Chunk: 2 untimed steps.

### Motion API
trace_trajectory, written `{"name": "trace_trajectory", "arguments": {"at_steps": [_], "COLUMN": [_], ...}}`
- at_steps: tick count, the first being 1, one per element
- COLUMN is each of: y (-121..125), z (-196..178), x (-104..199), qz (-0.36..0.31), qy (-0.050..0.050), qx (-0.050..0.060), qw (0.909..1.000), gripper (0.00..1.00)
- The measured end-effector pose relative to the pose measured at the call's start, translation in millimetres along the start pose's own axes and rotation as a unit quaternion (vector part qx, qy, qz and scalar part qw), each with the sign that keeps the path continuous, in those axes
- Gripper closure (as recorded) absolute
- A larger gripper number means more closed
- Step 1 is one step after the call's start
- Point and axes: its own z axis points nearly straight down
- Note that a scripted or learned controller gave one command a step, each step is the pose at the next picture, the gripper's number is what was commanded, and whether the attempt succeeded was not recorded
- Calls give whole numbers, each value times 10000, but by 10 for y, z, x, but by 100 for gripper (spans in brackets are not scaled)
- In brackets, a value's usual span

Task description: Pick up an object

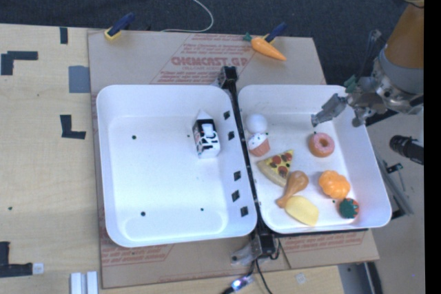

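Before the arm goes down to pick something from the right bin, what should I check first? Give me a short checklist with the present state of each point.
1. Gripper is above the right bin, near its far right side: ok.
2. Nothing is between the fingers: cannot tell, they are too small to read.
3. A target lies close: ok, the pink donut is just below the gripper in the view.
4. Donut is apart from its neighbours: ok, the orange fruit and the pizza slice do not touch it.
5. Donut is away from the bin wall: ok.
6. Height of the gripper over the donut: cannot tell.
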Motion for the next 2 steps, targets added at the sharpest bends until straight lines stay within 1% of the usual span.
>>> {"name": "trace_trajectory", "arguments": {"at_steps": [1, 2], "y": [3, 240], "z": [-99, -2053], "x": [4, 6], "qz": [-7, -11], "qy": [-1, -31], "qx": [1, -105], "qw": [10000, 9999], "gripper": [100, 100]}}
